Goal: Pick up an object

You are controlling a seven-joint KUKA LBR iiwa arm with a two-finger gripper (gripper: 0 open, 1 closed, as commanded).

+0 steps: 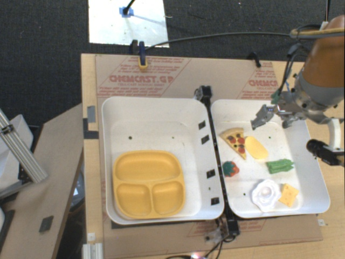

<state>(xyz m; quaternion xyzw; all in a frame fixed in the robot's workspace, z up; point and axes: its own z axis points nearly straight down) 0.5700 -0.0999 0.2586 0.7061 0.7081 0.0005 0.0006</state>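
On the table (253,77), covered with a brown printed sheet, two shallow white bins sit side by side, touching along a black-clipped divider down the middle. Left bin (156,112): one yellow three-compartment tray (149,184) lying flat in its near half, close to the front wall. Right bin (307,169): a pizza slice (235,141) near the divider, tip pointing toward the bin's front, with a yellow oval piece (256,148) just beside it on the right, touching or nearly so. Nearer the front by the divider, a small red-and-green piece (230,169), maybe a strawberry, hard to tell. A green piece (280,166) lies right of center, apart from the yellow oval. Front part of the bin: a white fried-egg-like piece (266,194) with a yellow cheese wedge (289,195) touching its right side. The arm (323,63) comes in from the right, grey with an orange band, over the right bin's far right corner. The end effector (272,116) hangs above the far part of the right bin, behind the pizza slice and yellow oval, nothing between its fingers; fingers look spread apart, one grey finger (261,117) angled toward the divider. No piece touches it. A blue-handled clamp (141,54) sits at the sheet's far edge, and a white sheet (128,14) lies on the dark floor beyond the table.
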